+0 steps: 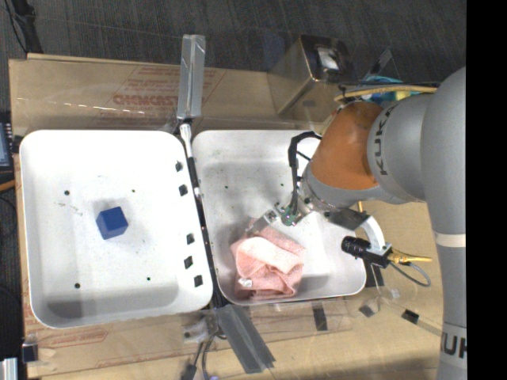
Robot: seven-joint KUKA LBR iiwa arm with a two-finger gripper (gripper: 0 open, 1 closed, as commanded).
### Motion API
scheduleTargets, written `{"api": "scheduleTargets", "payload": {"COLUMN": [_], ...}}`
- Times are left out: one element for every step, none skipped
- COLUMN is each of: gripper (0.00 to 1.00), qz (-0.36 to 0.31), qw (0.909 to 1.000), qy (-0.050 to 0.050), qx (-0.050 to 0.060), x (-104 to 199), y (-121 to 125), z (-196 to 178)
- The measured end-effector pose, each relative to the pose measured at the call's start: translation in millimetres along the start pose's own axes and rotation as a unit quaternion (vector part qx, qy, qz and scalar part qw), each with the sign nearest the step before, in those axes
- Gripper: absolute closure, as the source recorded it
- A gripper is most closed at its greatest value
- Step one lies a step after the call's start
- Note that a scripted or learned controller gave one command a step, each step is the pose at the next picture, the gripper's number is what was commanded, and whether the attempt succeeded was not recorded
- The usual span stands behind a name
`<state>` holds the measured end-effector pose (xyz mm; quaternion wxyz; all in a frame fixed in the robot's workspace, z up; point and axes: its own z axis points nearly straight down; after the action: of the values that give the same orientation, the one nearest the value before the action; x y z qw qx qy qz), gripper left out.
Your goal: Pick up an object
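Two white bins on cardboard-covered bench over dark carpet: blue cube (112,222) in left bin (47,157), pink cloth (268,266) in right bin (230,157), gripper (279,214) just above cloth.

A small blue cube (112,222) of solid plastic sat flat on the floor of the left white bin (47,157), left of its middle. A crumpled pink cloth (269,266) lay bunched in folds in the right white bin (230,161), near its front wall.
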<state>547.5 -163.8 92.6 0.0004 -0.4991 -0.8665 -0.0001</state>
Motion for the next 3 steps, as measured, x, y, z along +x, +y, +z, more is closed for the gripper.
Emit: {"api": "scheduleTargets", "payload": {"gripper": [0.00,0.00,0.00], "qz": [-0.003,0.082,0.082], "qw": [1.0000,0.9967,0.9966], "qy": [-0.001,0.001,0.001], "qx": [-0.001,0.001,0.001], "x": [-19,6,6], "y": [-53,-64,-64], "z": [-1,-16,-16]}}
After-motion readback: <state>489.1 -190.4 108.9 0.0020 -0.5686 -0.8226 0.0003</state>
